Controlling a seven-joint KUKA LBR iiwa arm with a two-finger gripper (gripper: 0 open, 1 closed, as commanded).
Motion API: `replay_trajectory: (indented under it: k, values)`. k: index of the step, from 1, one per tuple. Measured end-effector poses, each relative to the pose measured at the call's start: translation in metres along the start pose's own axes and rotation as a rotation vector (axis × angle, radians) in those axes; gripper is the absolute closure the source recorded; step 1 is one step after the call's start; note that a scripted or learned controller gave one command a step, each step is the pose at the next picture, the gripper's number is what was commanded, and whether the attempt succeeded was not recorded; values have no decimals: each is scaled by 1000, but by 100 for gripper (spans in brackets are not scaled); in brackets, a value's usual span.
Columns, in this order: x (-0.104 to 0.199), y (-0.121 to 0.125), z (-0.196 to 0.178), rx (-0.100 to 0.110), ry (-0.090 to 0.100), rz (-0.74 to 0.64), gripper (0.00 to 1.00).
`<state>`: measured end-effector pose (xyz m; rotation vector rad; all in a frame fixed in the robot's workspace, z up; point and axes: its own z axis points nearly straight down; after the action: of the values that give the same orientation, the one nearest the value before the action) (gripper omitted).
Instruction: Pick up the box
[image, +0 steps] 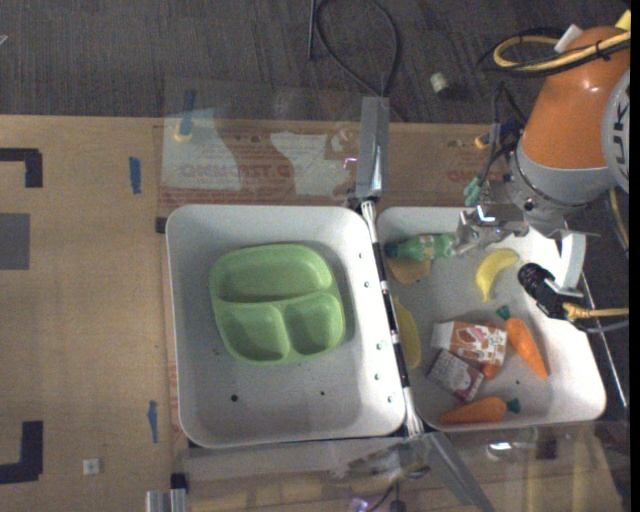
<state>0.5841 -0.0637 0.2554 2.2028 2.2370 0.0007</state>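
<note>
Nearest: orange toy carrot (474, 410), just beside small orange-and-white carton box (476, 343) in right white bin (585, 395). Crowded by dark packet (455, 375), second carrot (525, 347). Yellow banana (493, 270) near gripper (483, 228); cannot tell fingers' state.

Box (476, 342) among carrots (526, 347), right bin (585, 400)

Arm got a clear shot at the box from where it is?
Probably yes. The box lies flat in the right bin, its top uncovered. A carrot touches its right edge and a dark packet sits just below, so the hand has little room there.
</note>
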Motion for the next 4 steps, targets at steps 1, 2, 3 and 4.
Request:
replay_trajectory:
  k: [1, 2, 3, 4]
  values:
    - [1, 0, 0, 1, 0, -1, 0]
    - [-27, -66, 88, 7, 1, 362, 0]
    - [-29, -69, 123, -37, 0, 332, 0]
    - [-50, -87, 147, -55, 6, 246, 0]
